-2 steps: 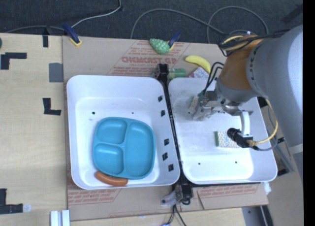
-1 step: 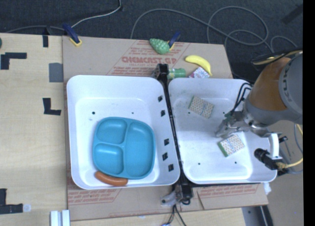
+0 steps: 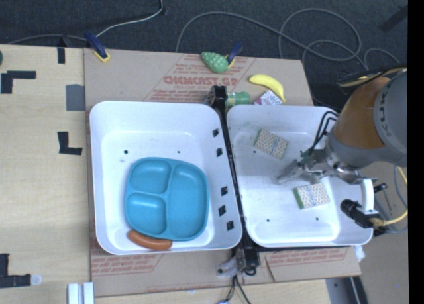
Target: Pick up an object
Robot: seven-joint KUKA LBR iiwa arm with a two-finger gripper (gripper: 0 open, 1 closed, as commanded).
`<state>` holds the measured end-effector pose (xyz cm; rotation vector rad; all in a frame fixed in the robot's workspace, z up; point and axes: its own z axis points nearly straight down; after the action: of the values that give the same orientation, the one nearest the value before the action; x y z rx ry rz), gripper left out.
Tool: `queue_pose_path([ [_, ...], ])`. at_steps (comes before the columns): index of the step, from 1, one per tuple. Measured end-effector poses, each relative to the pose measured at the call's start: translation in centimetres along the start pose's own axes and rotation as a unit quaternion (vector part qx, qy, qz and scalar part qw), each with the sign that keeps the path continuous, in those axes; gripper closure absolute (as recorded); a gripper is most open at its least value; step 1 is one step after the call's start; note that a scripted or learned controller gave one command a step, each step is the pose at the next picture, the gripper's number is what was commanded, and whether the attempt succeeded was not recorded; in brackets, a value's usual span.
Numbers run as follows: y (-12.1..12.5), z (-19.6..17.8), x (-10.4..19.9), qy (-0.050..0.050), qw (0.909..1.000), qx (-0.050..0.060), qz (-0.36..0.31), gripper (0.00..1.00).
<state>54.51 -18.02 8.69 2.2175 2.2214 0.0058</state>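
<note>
In the right bin (image 3: 265, 226), the gripper (image 3: 291, 171) hangs with fingers spread and empty, the nearest patterned square packet (image 3: 312, 195) lying just toward the bin's front edge.

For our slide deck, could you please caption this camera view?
Gripper over the right bin between two patterned pads, blue tray in the left bin.

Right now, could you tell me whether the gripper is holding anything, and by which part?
Nothing is held: the gripper is over bare floor of the right bin, between two patterned pads.
</note>
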Motion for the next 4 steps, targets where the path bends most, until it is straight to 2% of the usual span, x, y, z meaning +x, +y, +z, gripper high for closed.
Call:
queue_pose_path([
  [1,4.6,0.0,6.0,0.0,1.0,0.0,-0.001,0.0],
  [2,10.1,0.2,8.2,-0.001,1.0,0.001,0.0,0.0],
  [4,12.4,0.2,8.5,-0.001,1.0,0.002,0.0,0.0],
])
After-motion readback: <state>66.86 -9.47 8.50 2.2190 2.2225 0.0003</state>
